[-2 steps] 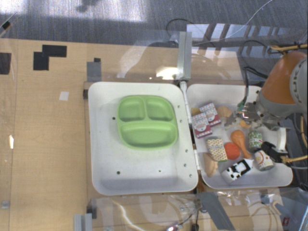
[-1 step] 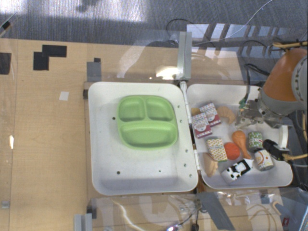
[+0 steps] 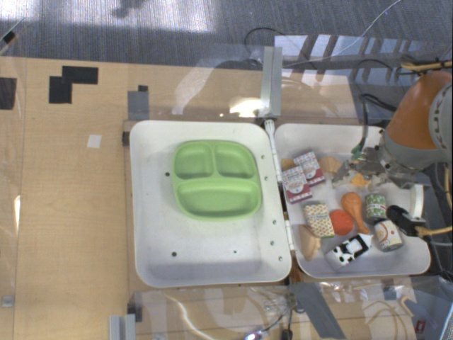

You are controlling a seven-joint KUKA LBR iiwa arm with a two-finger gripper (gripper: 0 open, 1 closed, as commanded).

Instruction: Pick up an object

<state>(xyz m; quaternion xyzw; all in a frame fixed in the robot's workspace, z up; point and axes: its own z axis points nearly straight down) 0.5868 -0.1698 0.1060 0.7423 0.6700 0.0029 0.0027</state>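
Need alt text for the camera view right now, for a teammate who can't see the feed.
Overhead view of two white bins: the arm reaches in from the right, its claw low over the right bin, among small toy foods, boxes and cans. The left bin holds a green divided plate.

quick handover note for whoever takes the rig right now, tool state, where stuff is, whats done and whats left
Tool: low over the back of the right bin, above the toy pile; nothing seen between its fingers, open or shut unclear.
Things: right bin holds two small red-and-white cartons, an orange carrot-like toy, a red tomato-like toy, two small cans and a black-and-white cow-patterned piece. Left bin holds a green divided plate.
Done: no pick yet.
Left: grasp one object and lift it.
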